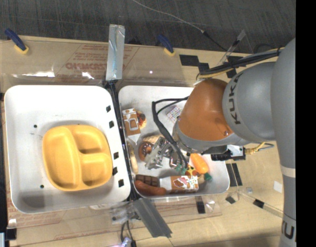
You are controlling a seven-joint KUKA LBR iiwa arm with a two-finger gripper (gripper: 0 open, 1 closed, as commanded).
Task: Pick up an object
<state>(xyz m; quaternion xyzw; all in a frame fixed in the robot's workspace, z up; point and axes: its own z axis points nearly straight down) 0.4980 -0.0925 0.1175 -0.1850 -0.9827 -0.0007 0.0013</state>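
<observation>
My gripper (159,155) hangs low in the right bin (147,92), its metal fingers down among small toy foods. A chocolate donut (145,149) lies right at the fingers' left side. A brown sausage (150,190) and a chocolate bar (146,180) lie near the bin's front edge. An orange carrot (200,164) and a printed packet (185,183) sit to the right of the fingers. A small brown-and-white box (131,121) rests at the bin's left wall. The arm's orange band (204,115) hides much of the bin's middle.
The left bin (24,102) holds a yellow divided tray (76,156). A grey bar (115,53) stands at the back between the bins. Black cables (163,122) loop over the right bin near the wrist.
</observation>
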